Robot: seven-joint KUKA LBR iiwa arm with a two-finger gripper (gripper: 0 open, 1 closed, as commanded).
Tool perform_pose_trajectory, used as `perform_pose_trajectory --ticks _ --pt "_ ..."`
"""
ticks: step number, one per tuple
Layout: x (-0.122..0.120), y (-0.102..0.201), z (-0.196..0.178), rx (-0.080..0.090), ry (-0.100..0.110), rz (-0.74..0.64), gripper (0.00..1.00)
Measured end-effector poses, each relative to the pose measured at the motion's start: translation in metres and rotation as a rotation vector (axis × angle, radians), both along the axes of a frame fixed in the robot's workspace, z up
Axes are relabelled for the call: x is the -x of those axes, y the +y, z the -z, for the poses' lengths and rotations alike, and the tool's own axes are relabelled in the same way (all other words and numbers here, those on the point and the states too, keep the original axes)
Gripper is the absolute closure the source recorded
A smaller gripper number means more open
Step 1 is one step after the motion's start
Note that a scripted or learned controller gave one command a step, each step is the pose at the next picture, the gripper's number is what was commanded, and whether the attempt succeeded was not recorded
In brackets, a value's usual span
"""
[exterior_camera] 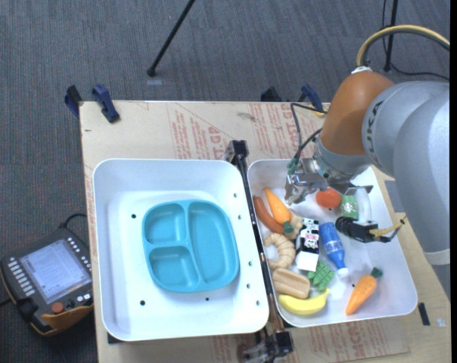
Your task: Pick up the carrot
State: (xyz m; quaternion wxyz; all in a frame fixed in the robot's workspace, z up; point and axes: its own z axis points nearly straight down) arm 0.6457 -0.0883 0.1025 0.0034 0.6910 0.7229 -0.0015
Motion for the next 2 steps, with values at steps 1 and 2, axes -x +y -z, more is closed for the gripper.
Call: perform_pose_trajectory --ticks 1,2 --pt "-0.001 -0.004 -0.002 0.009 -0.004 0.002 0.0" --pt "0.011 0.054 -0.086 -0.007 0.003 -0.147 0.0"
